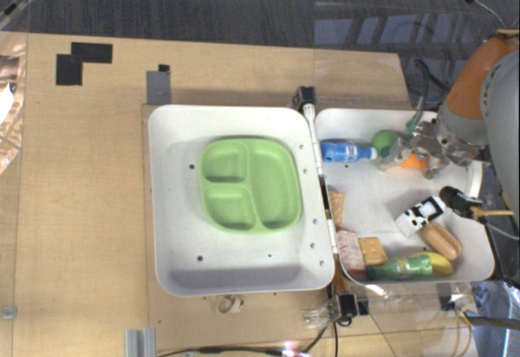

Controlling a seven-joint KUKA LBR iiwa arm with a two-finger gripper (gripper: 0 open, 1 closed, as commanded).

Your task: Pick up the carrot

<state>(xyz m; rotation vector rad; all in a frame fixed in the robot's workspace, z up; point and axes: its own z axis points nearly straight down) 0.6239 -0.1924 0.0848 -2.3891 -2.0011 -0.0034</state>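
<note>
White plastic makes up the two shallow bins sitting side by side on the wooden bench (89, 209). One left bin (175, 266) holds one green tray (248, 185) with three sections, lying in the middle of it. One right bin (382, 209) holds many small things. Near its back edge lies one blue bottle (345, 153), on its side, close to the back left corner. Just beside it is one green round thing (384, 140). Right next to that, by the back edge, is one orange bit, the carrot (414, 159). One grey arm (487, 95) with an orange band comes in from the right, and its gripper (418, 148) sits low over the carrot, touching or almost touching it. I cannot tell how wide the gripper is open or if it has hold of the carrot. Toward the right edge lies one black and white thing (421, 215). Beside it, nearer the front right corner, is one brown hot dog shape (441, 241). Along the front edge lies one green bottle (404, 267) on its side. One tan cracker square (371, 250) lies just beside it, near the front left corner.
</note>
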